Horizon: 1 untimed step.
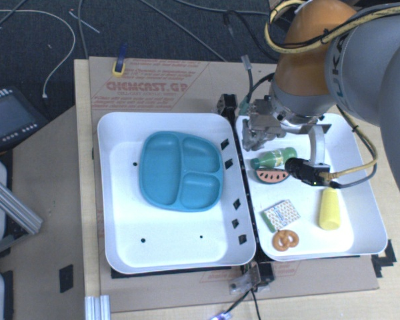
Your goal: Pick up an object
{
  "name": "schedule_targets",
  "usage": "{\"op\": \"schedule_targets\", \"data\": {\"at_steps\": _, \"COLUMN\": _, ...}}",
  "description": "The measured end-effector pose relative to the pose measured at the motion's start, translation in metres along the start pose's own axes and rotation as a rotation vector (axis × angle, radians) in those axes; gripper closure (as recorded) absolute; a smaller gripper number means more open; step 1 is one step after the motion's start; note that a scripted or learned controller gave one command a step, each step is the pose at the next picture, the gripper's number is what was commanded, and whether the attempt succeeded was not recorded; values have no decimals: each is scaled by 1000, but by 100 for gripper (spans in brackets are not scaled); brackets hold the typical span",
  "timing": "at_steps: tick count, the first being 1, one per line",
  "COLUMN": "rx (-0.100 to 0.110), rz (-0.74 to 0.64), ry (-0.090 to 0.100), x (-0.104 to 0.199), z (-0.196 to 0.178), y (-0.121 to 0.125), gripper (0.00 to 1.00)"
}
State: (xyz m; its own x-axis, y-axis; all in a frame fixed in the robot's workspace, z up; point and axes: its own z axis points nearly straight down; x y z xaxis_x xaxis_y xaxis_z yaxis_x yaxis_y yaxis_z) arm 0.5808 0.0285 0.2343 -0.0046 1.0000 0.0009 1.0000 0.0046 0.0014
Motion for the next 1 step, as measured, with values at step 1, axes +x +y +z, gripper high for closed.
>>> {"op": "schedule_targets", "data": {"at_steps": 1, "rx": 0, "rz": -1, "ry": 0, "x": 56, "z": 10, "y": 19, "gripper": 100}}
